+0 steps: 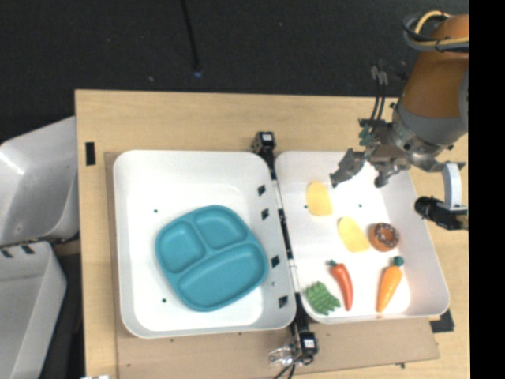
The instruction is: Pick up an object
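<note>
1. Landmark: the shallow white right-hand bin (pixel 426 287), resting on the pale wooden tabletop (pixel 173 117). All positions below are given relative to it.
2. Gripper (pixel 364 173): hangs over the bin's far portion, carried by the grey arm with the orange band (pixel 432 85), which enters over the bin's far right corner. The two dark fingers (pixel 344 170) stand apart, with nothing between them.
3. Pale yellow oval toy piece (pixel 319 199): lies on the bin floor in the far left part, just below and left of the fingers, not touching them.
4. Second yellow rounded toy piece (pixel 352 234): near the bin's centre.
5. Brown ring-shaped toy doughnut (pixel 384 236): touching or just beside the second yellow piece, on its right.
6. Red toy chilli pepper with green stem (pixel 341 284): near part of the bin, left of centre.
7. Orange toy carrot with green top (pixel 389 285): near part of the bin, right of the red pepper and apart from it.
8. Green leafy toy vegetable (pixel 322 298): the bin's near left corner, just beside the pepper.
9. Shallow white left-hand bin (pixel 134 212): adjoins the landmark's left wall; it holds a teal plastic divided plate with three compartments (pixel 209 256).
10. Markings: no brand, label or writing is legible on any item.
</note>
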Controlling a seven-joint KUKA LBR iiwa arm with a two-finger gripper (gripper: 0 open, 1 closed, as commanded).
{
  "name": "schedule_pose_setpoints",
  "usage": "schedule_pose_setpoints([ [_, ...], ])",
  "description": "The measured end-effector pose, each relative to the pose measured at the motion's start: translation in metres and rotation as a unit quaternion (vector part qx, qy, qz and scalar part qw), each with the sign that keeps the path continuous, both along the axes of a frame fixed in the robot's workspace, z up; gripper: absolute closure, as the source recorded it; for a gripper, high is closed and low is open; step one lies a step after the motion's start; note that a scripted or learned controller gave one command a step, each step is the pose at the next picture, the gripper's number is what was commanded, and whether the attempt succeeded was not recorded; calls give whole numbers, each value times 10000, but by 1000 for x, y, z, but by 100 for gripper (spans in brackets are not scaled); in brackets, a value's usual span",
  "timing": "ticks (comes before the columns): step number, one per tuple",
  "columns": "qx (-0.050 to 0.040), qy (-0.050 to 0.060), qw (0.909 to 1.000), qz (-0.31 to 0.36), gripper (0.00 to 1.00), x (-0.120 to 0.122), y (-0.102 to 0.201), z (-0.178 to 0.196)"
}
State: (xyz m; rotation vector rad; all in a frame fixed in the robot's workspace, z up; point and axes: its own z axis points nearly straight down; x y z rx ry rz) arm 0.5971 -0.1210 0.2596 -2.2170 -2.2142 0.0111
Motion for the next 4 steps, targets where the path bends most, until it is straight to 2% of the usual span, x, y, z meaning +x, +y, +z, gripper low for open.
schedule_pose_setpoints([
  [1, -8, -58, 10000, 13, 0, 2, 0, 7],
  [3, -11, -36, 10000, 0, 0, -5, -5, -116],
  [4, -11, -41, 10000, -6, 0, -6, -6, -161],
])
